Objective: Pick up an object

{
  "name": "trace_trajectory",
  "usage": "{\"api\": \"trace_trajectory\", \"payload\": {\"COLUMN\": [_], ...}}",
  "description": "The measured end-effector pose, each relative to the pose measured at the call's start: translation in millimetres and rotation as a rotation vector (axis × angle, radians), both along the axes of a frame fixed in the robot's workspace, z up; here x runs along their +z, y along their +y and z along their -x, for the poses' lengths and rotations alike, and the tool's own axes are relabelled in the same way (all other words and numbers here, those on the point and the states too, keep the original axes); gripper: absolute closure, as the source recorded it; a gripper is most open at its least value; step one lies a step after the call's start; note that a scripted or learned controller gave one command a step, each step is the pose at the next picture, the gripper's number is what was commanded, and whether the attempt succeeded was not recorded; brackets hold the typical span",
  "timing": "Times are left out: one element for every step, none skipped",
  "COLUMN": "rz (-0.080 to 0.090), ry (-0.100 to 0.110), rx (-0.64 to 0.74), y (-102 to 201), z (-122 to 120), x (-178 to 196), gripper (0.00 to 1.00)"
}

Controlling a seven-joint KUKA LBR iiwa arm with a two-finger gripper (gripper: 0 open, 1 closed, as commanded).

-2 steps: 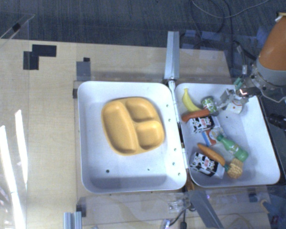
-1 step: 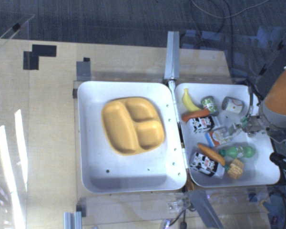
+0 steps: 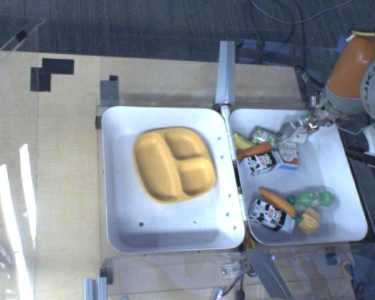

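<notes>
- My claw (image 3: 298,130) hangs at the upper right of the frame, over the right bin (image 3: 350,186); I cannot tell its state.
- Just below it stands a small boxy carton (image 3: 289,155).
- Nearby lie a smooth orange carrot (image 3: 255,150) and a cow-patterned box (image 3: 260,162).
- The left bin (image 3: 119,217) holds a glossy yellow divided tray (image 3: 174,164).

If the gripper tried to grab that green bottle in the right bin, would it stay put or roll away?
The green bottle lies on its side, so it would probably roll if nudged. The corn cob close beside it might block rolling that way. It looks like smooth plastic, possibly slippery.
</notes>
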State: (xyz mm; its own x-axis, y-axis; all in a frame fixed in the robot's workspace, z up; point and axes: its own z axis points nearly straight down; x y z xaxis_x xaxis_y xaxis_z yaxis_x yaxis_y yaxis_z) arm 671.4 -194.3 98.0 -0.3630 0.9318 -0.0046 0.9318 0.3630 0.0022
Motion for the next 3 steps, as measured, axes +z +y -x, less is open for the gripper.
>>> {"api": "trace_trajectory", "payload": {"rz": [0.001, -0.002, 0.001], "ry": [-0.005, -0.009, -0.010], "rx": [0.005, -0.066, 0.140], "y": [0.8, 63.6, 53.2], "z": [-2.3, 0.5, 0.5], "x": [9.2, 106.4, 176.4], "gripper": [1.00, 1.00, 1.00]}}
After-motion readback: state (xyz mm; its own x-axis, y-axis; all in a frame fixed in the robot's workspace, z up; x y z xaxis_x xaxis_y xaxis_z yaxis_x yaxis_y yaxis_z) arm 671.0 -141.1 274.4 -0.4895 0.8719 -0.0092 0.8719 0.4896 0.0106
